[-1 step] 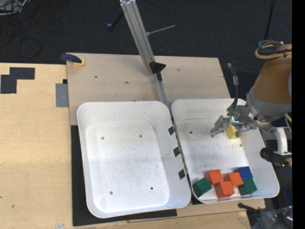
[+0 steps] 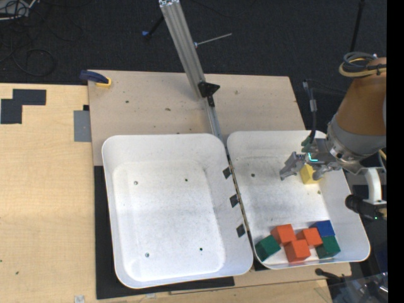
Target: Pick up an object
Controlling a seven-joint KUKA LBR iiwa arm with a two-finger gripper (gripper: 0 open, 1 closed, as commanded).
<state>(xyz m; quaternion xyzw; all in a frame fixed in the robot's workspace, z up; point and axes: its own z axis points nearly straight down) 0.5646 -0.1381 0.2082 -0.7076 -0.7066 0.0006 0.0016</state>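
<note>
1. We see the gripper [image 2: 302, 166] over the far part of the right bin [image 2: 265, 150], with the arm [image 2: 361, 115] coming in from the right.
2. A yellow block [image 2: 309, 174] sits right at the fingertips. It may be pinched between them, but the view is too small to settle that, so we cannot tell how far the fingers are spread or whether they grasp it.
3. The other blocks cluster in the near corner of that bin: an orange block [image 2: 285, 233], a green block [image 2: 267, 247], a blue block [image 2: 324, 228].
4. Our judgement: the step in hand is the grasp of the yellow block.
5. The next move calls for a firm closure, then a straight lift.
</note>
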